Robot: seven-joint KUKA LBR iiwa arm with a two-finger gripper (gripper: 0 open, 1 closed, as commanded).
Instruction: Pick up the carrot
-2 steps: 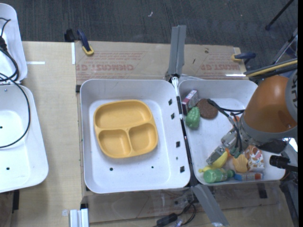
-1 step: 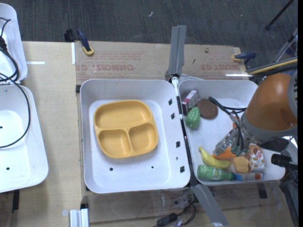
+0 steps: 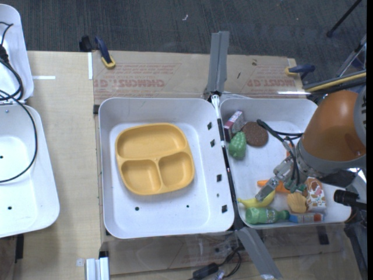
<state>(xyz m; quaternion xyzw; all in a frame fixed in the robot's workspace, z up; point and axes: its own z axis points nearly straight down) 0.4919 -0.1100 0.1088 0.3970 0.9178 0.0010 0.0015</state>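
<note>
Plywood bench [image 3: 64,69] over dark carpet, with two white bins side by side; the board behind them has red print reading upside down, looks like "CHEMC...", can't get the rest. Left bin [image 3: 111,174] has just a yellow divided plate [image 3: 154,157], loads of bare floor around it. Right bin [image 3: 265,107] is cramped: green broccoli-ish toy [image 3: 238,145], brown cookie [image 3: 255,133], banana [image 3: 260,200], green bottle [image 3: 265,216], a printed carton [image 3: 315,194]. Carrot [image 3: 274,186] lies mid-bin just above the banana, with the gripper [image 3: 287,177] right over its right end. Honestly can't tell whether it's got hold of anything.
</note>
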